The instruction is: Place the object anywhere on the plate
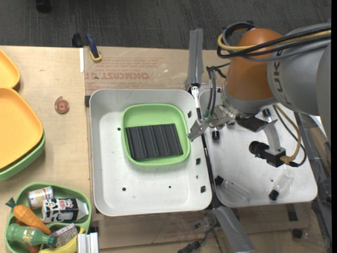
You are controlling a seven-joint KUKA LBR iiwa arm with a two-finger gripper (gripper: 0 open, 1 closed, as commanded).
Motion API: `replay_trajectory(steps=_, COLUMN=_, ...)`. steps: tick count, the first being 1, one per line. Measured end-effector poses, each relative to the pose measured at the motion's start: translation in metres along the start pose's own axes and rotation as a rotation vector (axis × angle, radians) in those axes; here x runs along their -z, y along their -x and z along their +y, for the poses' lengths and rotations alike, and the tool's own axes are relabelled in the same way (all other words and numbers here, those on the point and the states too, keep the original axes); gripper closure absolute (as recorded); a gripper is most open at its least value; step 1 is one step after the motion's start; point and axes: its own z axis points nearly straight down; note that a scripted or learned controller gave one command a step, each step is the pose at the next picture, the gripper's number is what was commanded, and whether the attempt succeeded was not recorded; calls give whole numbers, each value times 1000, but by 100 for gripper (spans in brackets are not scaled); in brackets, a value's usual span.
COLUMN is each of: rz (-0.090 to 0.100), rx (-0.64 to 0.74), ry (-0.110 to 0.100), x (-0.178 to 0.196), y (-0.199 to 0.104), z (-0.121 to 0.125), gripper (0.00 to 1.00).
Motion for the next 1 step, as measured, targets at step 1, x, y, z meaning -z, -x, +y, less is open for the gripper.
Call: replay_trajectory(steps=1, rz=-1, rx=83, ry=2, x=0, y=-44, z=27, gripper=0)
